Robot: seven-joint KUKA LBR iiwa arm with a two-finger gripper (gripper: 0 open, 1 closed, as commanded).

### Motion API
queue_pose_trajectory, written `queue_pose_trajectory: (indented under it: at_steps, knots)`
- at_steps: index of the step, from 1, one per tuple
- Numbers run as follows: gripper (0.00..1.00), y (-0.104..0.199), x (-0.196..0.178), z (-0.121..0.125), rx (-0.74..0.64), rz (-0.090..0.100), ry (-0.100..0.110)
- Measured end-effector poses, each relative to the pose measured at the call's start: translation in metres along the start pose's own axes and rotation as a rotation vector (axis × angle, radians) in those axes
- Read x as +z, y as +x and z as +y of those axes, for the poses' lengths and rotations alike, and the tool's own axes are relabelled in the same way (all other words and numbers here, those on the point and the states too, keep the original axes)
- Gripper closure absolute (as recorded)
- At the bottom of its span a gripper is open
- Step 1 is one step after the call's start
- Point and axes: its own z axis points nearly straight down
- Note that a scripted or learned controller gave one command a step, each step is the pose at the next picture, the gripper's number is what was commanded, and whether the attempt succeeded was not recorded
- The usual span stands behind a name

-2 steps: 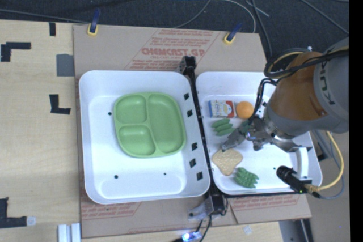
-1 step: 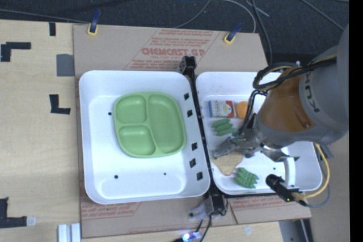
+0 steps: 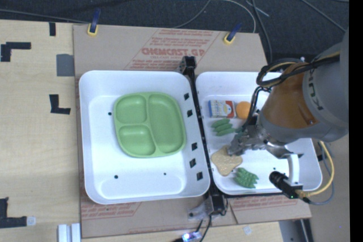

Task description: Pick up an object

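The grey arm with its orange band [image 3: 289, 102] is low in the right-hand shallow white bin [image 3: 309, 175], and the gripper [image 3: 241, 143] sits right over the clutter there. Beneath its tip lies a pale tan, toast-shaped flat piece [image 3: 225, 162], with the tip at that piece's upper edge. Whether there's contact, I can't say from this angle. Nothing looks lifted yet, so the pick looks unfinished: the closing, if it hasn't happened, and the raise are left.

The fingers? They're dark and bunched against the arm's body, and I cannot tell whether they're apart or together, or clamped on anything.

Around them: a green pod-like toy [image 3: 223, 126] just above the gripper, a second green leafy piece [image 3: 246, 178] near the bin's lower edge, a small white carton with blue and red print [image 3: 220, 107], and a round orange ball [image 3: 243, 109] beside it. Over in the left bin [image 3: 96, 139], a light green divided plastic plate [image 3: 150, 124] rests untouched on the worktop's far side.
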Motion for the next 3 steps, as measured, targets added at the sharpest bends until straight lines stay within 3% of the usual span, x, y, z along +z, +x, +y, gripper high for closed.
queue_pose_trajectory:
  at_steps: [3]
  knots:
    - [1.0, 0.002, -0.157, 0.007, -0.003, 0.005, 0.002]
